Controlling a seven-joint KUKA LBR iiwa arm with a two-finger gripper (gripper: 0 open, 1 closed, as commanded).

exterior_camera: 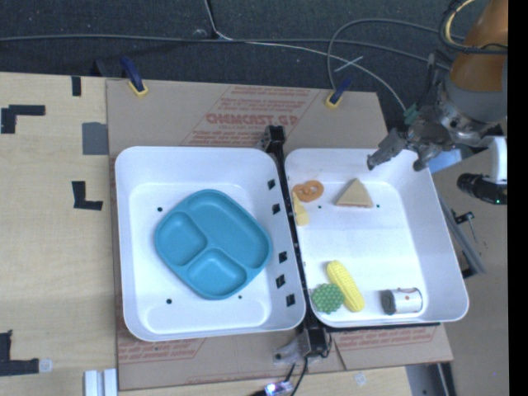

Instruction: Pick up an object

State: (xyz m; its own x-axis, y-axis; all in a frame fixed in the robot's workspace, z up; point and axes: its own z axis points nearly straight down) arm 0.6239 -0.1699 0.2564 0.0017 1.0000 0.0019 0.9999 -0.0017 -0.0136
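Far to the gripper's left, in the left bin (132, 221), lies a blue divided plate (213, 243). Nearer, in the right bin (441, 246), a pretzel (308, 190) and a tan wedge (355, 194) sit just below and left of the gripper (400, 153), whose fingers stand spread and empty over the bin's far corner. Well below it lie a green piece (327, 298), a corn cob (344, 285) and a small can (402, 301). The wedge looks the likeliest pick; its sloped faces could slip from closing fingers, or a finger might strike the bin wall.

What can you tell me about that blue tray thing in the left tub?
The blue tray is a rounded, plastic-looking plate moulded into three compartments, one long and two smaller. It lies flat and turned at an angle on the floor of the left bin, near its middle. Nothing rests in it.
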